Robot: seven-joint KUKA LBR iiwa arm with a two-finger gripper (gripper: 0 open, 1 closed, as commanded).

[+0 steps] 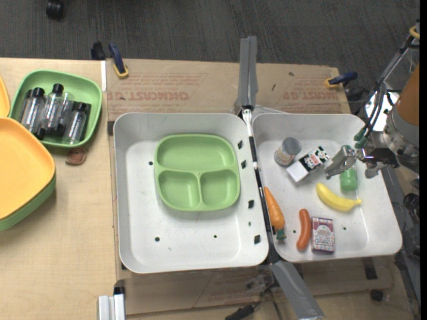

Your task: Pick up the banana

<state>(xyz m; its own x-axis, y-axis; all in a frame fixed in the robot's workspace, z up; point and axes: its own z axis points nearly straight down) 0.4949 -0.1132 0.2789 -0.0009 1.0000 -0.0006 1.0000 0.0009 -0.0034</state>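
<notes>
Not yet picked up: banana [338, 198] flat near right bin's [393, 235] right edge, gripper [351, 159] poised just above it, spread wide, grasping nothing.

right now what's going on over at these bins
A robot arm reaches in from the right over the right bin, set to pick up the banana. Its gripper hangs just above the banana, beside a green object, and the banana lies untouched on the bin floor. A carrot, a sausage, a small red box and a can share that bin. The left bin holds a green divided tray.
</notes>
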